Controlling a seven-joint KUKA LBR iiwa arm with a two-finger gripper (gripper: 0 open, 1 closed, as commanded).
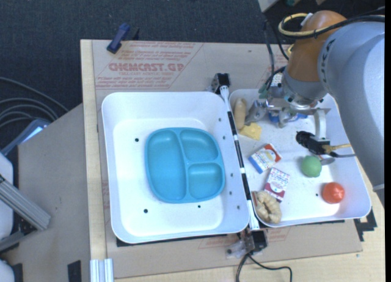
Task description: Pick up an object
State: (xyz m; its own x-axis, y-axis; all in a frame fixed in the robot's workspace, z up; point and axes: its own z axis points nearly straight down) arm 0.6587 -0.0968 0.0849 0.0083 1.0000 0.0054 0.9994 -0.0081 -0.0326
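2 bins (122,213), bench sheet (146,66) printed "CHEMCAST"

The gripper (287,114) hung over the far end of the right bin (357,204). Just to its left lay a bread roll (241,113) with a cheese wedge (250,131) on its near side. Nearer the camera than the gripper lay two small packets (264,157), one behind the other, then a pastry (267,207) in the near corner. Toward the gripper's near right sat a round fruit (311,166) and, nearer still, a tomato (332,192). Far to the left, the left bin (122,115) held a divided plate (183,164).
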